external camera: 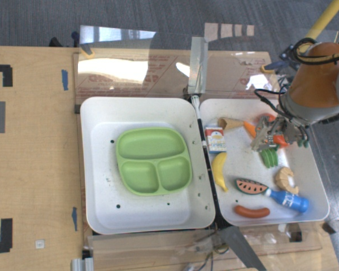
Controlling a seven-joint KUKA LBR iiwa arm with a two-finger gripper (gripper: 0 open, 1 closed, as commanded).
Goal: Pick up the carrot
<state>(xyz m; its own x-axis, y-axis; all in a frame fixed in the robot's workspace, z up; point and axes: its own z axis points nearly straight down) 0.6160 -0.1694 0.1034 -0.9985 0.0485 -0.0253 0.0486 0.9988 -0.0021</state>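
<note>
Carrot [249, 129] lying in the right bin [319, 188], upper middle, just right of the ice-cream cone [229, 123]. Long axis slanted, running from upper left to lower right; orange, partly hidden by the gripper [264, 141], so tip and top not told apart. Another orange piece [280, 141] showing just right of the gripper, possibly more of the same carrot.

Gripper lowered over the bin, just right of the carrot; opening of the claw impossible to tell.

Small red-and-white carton [216, 139] beside the bin's left wall, print too small to read. Below it a banana [219, 171], then a watermelon slice [251, 186], a sausage [252, 211], a blue bottle [290, 201], a beige pastry-like piece [285, 179] and a green vegetable [269, 158].

Green three-compartment plate [153, 161] in the left bin [96, 151].
</note>
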